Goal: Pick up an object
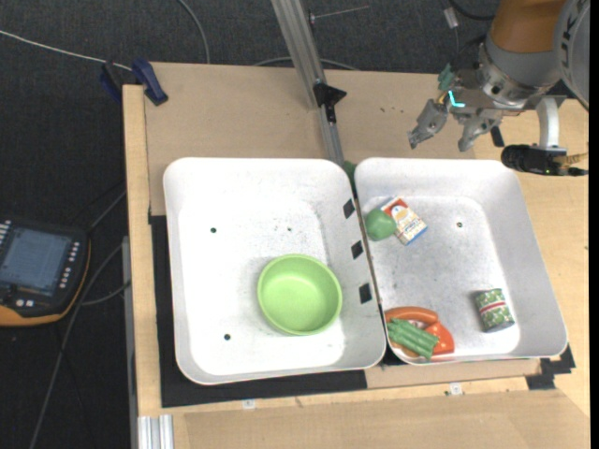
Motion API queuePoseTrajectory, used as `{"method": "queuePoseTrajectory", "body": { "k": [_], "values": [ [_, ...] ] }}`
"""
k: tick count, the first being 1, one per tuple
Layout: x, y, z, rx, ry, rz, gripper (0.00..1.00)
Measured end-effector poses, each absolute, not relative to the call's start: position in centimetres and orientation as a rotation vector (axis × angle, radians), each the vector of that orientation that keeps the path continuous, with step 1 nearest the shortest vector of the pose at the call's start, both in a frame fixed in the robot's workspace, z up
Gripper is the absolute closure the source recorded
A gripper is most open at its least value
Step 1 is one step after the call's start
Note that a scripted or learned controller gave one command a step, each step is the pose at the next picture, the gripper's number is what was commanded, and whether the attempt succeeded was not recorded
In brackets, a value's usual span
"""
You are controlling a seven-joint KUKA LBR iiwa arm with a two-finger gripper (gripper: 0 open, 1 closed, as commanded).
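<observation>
The wooden bench carries two shallow white bins side by side, their inner rims touching and joined by small black clips. The left bin holds one thing, a light green bowl, upright and open side up, near its front right corner. The right bin holds the other things that might be picked. The grey arm, with its orange band, comes in at the upper right and ends over bare bench just beyond the far rim of the right bin. A slim metal pole slants down across the bench from the top and meets the bins at their shared far corner. Off the bench to the left lies a hand-held control unit with a dark screen. In the right bin's front left corner sits an orange dish, pressed against the rim, with green pieces lying on it. Near the far left corner is a small white carton with orange and blue print, tilted, touching a green rounded lump on its left. A small green can rests towards the front right corner, well apart from the rest. The tool hangs above the bench with its two fingers spread apart and nothing between them, clear of every object in the bins. A blue clamp grips the bench's far left corner.
</observation>
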State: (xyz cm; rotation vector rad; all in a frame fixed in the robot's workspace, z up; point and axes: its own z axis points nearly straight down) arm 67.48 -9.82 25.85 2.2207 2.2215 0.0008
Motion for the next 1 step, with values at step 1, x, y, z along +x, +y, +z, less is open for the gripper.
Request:
{"method": "queuePoseTrajectory", "body": {
  "k": [1],
  "values": [
    [67.48,-9.82,25.85,2.221,2.222,0.001,0.00]
  ]
}}
